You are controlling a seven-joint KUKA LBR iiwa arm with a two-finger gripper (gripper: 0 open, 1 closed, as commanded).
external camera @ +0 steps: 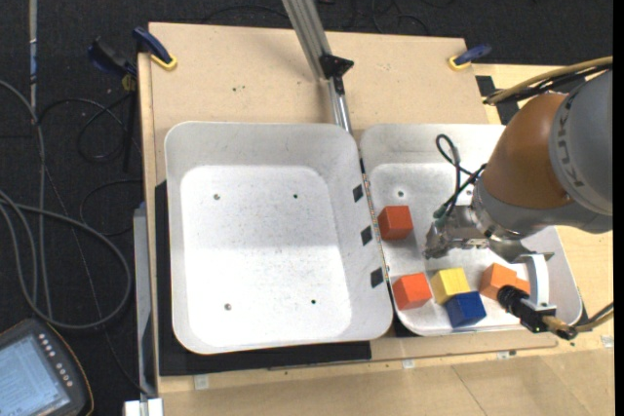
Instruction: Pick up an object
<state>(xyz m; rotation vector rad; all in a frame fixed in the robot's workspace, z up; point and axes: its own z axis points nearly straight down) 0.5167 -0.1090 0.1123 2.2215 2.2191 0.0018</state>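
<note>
Currently | claw low in right bin, grip state cannot be told | nearest target: orange cube just left of claw, on bin floor | likely light, rigid, flat-sided | grasp across opposite faces.

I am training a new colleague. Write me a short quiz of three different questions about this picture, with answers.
1. True or false: the blocks lie in the right bin.
2. Which block lies nearest the camera's side? A) blue block B) yellow block
3. Fill in: the end effector hangs over the ___ bin.

Key: 1 true; 2 A; 3 right.
</note>
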